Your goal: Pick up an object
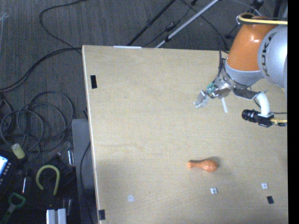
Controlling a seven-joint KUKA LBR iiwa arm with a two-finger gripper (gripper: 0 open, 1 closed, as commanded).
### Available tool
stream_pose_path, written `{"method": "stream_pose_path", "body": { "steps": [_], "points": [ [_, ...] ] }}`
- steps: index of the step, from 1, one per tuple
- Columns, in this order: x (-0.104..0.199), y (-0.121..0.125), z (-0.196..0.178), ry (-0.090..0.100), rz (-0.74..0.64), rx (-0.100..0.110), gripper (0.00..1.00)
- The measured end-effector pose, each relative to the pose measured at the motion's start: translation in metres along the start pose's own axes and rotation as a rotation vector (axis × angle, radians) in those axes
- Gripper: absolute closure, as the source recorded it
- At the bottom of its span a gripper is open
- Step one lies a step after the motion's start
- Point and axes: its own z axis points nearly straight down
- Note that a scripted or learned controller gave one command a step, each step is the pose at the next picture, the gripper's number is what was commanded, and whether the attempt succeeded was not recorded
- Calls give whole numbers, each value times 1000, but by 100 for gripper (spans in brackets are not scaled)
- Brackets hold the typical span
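I am looking down on a bare tan table; no bins are showing on it from my seat, so I have no container contents to report. The one loose thing on the table is an orange pear-shaped object, lying on its side toward the near right, its narrow neck pointing left and its bulb to the right. It is sitting alone with open tabletop all around it.

The arm is reaching in from the right, its orange band showing above the wrist. The tool is hanging over the far right part of the table, well apart from the orange object and farther from me than it. Its fingers are pointing left and slightly toward me; they are too small and blurred for me to judge their spacing, so I cannot tell how far open the tool is. I am seeing nothing between them. A small black cylinder is sticking out beside the wrist.

Small black and white markers are dotting the tabletop. Nothing is lying between the tool and the orange object.

On the dark floor to the left, coiled cables and a green hook-shaped piece are lying, and tripod legs are crossing beyond the far edge.
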Motion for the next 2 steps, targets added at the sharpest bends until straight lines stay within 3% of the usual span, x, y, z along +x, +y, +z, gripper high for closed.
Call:
{"method": "stream_pose_path", "body": {
  "steps": [1, 2],
  "points": [
    [24, 55, -13, -1, -4, -1, 100],
    [-21, 24, 91, -1, -136, 2, 100]
  ]
}}
